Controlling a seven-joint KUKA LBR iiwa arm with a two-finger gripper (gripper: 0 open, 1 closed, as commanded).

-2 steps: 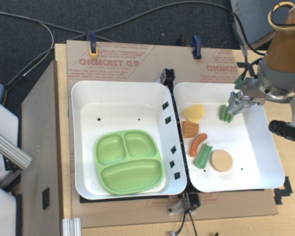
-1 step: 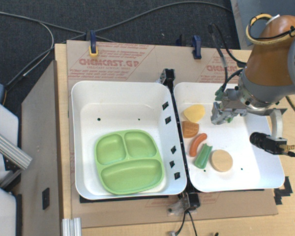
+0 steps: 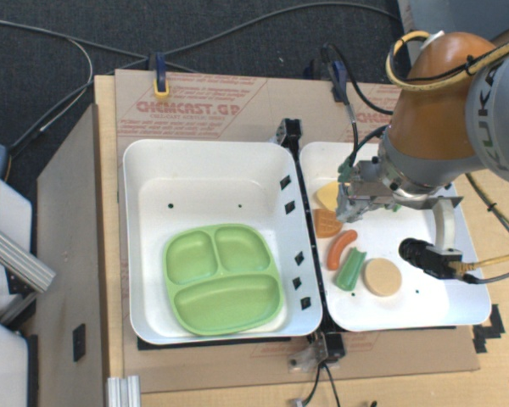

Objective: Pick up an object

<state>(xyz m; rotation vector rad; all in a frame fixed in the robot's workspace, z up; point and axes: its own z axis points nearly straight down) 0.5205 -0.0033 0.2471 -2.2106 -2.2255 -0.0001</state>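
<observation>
So nearest me there's a green divided plate (image 3: 224, 276) in the left bin (image 3: 144, 227). Right bin (image 3: 424, 312) has a tan disc (image 3: 383, 277), green block (image 3: 350, 270), red sausage (image 3: 341, 248), orange piece (image 3: 326, 223) and yellow piece (image 3: 327, 196). Gripper (image 3: 354, 206) sits just above those, can't tell its state.

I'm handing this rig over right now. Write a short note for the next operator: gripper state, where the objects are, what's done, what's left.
Gripper: low in the right bin, over its left side; nothing visibly held.
Right bin objects: yellow piece and orange piece beside the gripper; red sausage, green piece and tan round piece nearer the front.
Left bin: green divided tray.
Done: approach.
Left: grasp and lift one object.
</observation>
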